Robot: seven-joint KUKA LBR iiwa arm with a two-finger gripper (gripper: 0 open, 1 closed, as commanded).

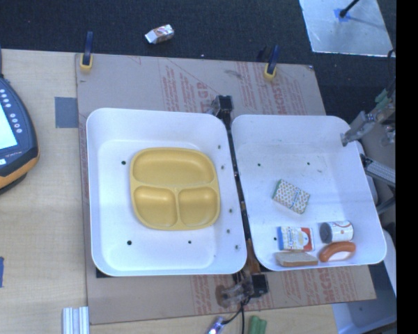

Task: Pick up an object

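Five small objects lie ungrasped in the right white bin; my jaws hover at its rim, state unclear.

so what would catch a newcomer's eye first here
The yellow divided plate in the middle of the left bin stands out most. Next come the small items clustered in the right bin's near corner: a patterned box, a carton, a can and a sausage.
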